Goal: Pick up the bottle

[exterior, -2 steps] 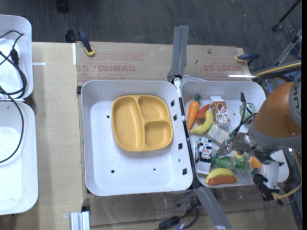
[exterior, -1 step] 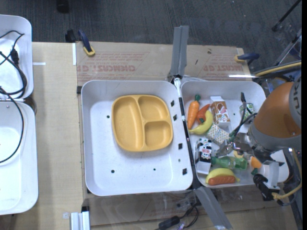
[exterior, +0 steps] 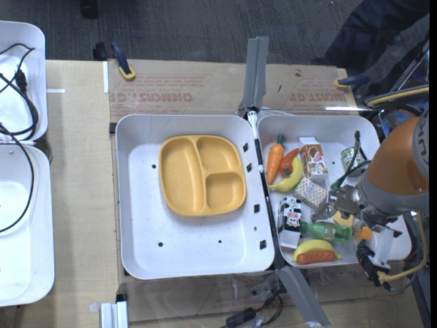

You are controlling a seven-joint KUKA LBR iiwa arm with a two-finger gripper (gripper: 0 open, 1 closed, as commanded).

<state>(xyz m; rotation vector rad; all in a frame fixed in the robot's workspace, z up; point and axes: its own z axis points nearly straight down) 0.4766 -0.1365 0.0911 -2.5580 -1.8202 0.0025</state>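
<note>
The green bottle (exterior: 326, 231) lies on its side near the front of the right bin (exterior: 321, 124), its length running left to right. My gripper (exterior: 339, 206) hangs just above and behind the bottle, at the end of the grey arm with the orange band (exterior: 403, 161) that comes in from the right. Nothing shows between the gripper and the bottle, and the wrist hides part of the bin's right side.
Around the bottle lie a cow-print carton (exterior: 292, 217), a yellow-red fruit (exterior: 315, 253), a checked packet (exterior: 311, 193), a banana (exterior: 289, 179), a carrot (exterior: 274, 161) and a small juice box (exterior: 313, 157). The left bin (exterior: 136, 203) holds a yellow divided plate (exterior: 203, 175).
</note>
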